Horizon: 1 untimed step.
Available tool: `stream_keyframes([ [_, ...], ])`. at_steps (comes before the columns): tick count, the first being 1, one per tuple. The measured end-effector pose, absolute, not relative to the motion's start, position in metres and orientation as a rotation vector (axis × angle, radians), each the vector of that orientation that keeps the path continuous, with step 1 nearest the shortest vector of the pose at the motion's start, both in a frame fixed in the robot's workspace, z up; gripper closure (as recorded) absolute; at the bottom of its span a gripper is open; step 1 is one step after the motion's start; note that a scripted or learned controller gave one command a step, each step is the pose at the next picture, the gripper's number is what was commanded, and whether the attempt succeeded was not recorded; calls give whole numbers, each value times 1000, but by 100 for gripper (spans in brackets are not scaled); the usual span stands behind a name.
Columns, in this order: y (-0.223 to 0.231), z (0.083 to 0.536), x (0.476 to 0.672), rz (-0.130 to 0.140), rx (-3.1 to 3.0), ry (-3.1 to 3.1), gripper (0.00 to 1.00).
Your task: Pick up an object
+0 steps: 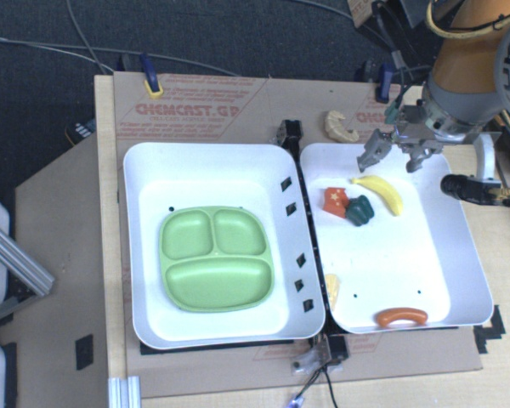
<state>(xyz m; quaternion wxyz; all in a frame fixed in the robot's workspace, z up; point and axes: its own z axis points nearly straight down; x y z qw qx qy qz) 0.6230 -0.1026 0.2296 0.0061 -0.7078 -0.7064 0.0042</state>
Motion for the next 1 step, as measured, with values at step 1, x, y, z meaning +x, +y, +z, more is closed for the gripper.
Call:
stream_keyframes([
  [1, -103, 237, 626, 0, -2220, -2221, 0],
])
